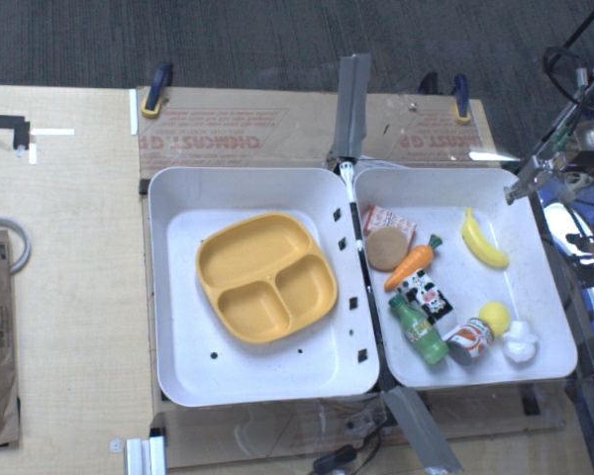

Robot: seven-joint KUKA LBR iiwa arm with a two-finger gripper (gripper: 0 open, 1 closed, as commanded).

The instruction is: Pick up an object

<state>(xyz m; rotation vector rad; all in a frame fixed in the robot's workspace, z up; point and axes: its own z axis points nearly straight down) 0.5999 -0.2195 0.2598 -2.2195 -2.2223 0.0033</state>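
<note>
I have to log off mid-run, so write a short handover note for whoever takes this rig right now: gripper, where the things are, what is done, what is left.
Gripper: at the right bin's far right corner, above the rim, nothing visibly held; finger state cannot be told.
Right bin: banana, carrot, round brown cookie-like piece on a red and white packet, black and white cow-pattern item, green bottle, red and white can, yellow ball-like item, white item.
Left bin: yellow divided tray.
Done: nothing picked.
Left: descend, grasp one object, lift. The banana lies nearest and apart from the rest.
</note>
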